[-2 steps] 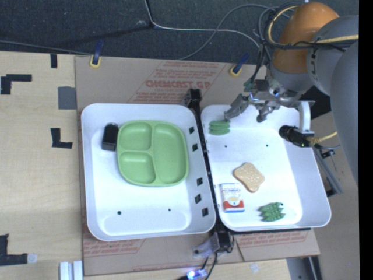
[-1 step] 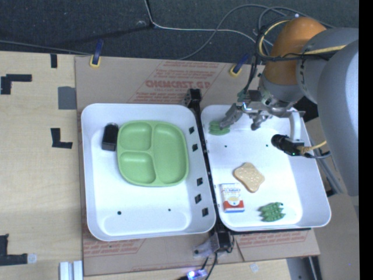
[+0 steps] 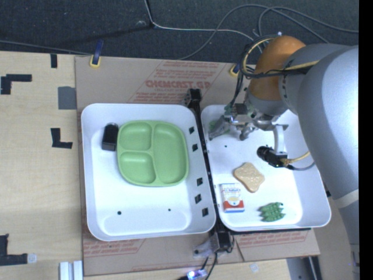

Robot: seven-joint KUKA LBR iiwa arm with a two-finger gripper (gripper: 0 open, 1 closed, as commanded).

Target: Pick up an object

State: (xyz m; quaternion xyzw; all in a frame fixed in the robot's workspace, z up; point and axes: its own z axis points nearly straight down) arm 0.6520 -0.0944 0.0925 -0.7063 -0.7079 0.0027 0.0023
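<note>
From the overhead camera I see the arm [image 3: 326,98] reaching in from the right over the right bin [image 3: 303,214], with the gripper [image 3: 238,126] low near that bin's far-left corner, close to the divider between the two bins. I cannot tell its state from here: the metal parts blur together against the white floor, and I see nothing held in it. The candidates in this bin all lie toward the near edge from the gripper: a tan bread-shaped piece [image 3: 249,177] about mid-bin, a small carton [image 3: 232,198] just beside it toward the near-left corner, and a green leafy toy [image 3: 271,212] further right along the near edge. The bread piece is nearest, its long axis running diagonally from far-left to near-right. The left bin [image 3: 93,174] holds a green divided plate [image 3: 153,153] with a small black block [image 3: 109,137] touching its left rim. I judge the pick not yet made.
</note>
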